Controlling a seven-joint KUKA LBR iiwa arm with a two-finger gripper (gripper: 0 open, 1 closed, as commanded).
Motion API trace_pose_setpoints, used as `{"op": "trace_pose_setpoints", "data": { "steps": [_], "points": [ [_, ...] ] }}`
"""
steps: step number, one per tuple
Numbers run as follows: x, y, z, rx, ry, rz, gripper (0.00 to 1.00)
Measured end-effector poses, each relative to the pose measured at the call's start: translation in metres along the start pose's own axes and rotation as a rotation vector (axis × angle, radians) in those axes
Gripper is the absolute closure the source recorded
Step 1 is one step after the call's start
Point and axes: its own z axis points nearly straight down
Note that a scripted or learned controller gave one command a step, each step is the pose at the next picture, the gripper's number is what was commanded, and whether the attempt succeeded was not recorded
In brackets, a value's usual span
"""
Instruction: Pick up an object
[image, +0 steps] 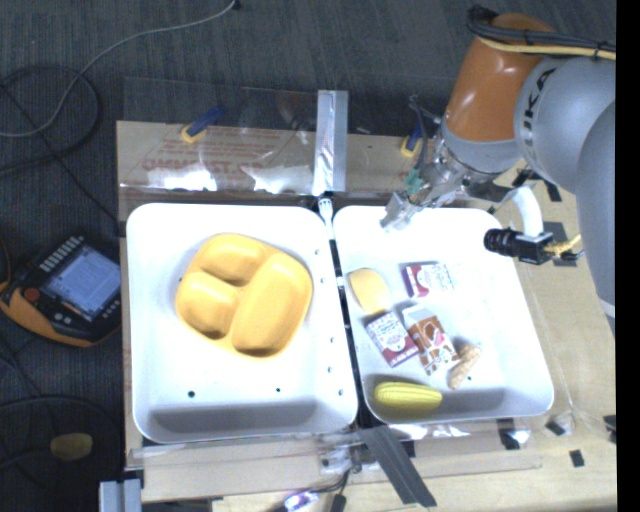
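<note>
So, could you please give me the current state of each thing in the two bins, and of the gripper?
gripper: above the right bin's far rim, holding nothing.
yellow sectioned plate: lying in the left bin.
yellow wedge: flat, right bin.
three small packets: flat, right bin, untouched.
corn cob: on its side by the near wall.
peanut: lying loose.

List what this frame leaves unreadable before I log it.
- Pincer: small and blurred in the camera view; finger state cannot be judged.
- Small packets in the right bin: print too small to read.
- Arm: cut off by the top and right edges.
- Handheld pendant: screen too small to read.
</note>
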Motion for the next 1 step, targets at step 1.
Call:
{"op": "trace_pose_setpoints", "data": {
  "steps": [1],
  "points": [
    [0.0566,-0.0160,0.0017,0.001,0.000,-0.061,1.00]
  ]
}}
